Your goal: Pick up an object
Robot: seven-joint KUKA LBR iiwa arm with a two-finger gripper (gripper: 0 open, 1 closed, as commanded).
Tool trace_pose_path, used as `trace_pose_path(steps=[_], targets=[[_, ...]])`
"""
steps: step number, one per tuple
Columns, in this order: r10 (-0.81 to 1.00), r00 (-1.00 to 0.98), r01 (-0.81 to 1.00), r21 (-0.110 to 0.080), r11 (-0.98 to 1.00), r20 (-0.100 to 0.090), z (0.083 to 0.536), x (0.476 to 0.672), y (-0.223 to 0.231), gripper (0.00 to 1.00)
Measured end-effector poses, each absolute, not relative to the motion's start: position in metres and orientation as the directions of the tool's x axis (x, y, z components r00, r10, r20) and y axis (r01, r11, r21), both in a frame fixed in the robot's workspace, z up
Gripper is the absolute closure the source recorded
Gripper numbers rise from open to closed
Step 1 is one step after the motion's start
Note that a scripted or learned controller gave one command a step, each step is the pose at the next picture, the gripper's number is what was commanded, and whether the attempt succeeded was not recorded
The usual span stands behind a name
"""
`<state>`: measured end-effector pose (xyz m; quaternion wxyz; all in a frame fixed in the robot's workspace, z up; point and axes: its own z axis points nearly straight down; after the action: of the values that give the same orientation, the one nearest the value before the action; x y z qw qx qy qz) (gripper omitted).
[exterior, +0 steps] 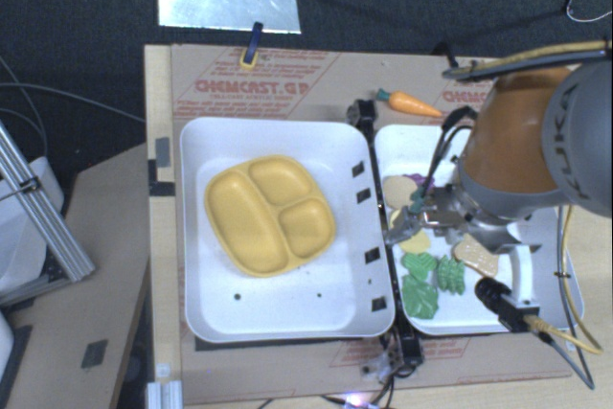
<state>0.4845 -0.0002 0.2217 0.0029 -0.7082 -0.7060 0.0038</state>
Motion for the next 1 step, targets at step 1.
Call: trace_pose_path(steps=[1], targets=[[1.0, 0.005, 1.0, -0.001, -0.005, -0.003, 0.1819, 0.5079, -0.0606, 0.0]])
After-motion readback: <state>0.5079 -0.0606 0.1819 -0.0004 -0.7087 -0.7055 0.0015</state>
